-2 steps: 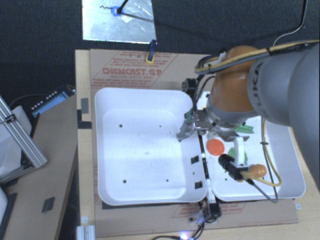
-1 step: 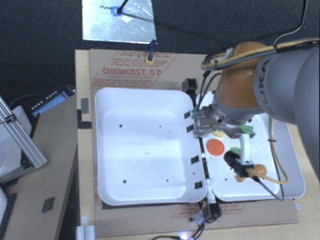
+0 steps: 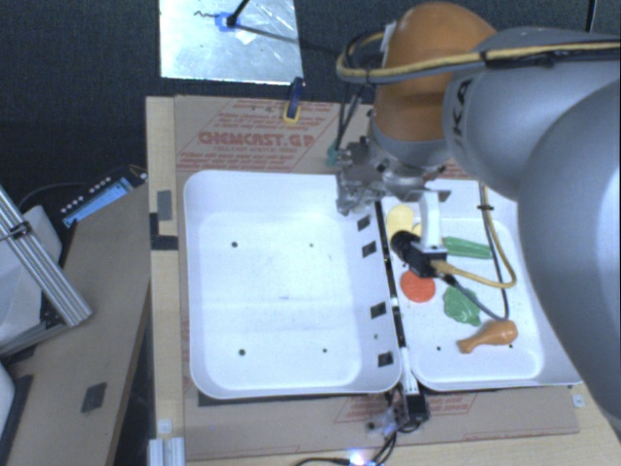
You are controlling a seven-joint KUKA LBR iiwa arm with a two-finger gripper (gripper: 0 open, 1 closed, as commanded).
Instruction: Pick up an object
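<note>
The arm's gripper (image 3: pixel 351 200) is hovering at the far end of the divide between the left bin (image 3: pixel 281 299) and the right bin (image 3: pixel 437 359), its grip impossible to tell, while a yellow object (image 3: pixel 401 221), a red disc (image 3: pixel 419 288) and an orange drumstick (image 3: pixel 489 336) are lying in the right bin.

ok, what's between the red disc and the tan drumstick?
A green piece lies between the red disc and the tan drumstick, in the camera view.
</note>
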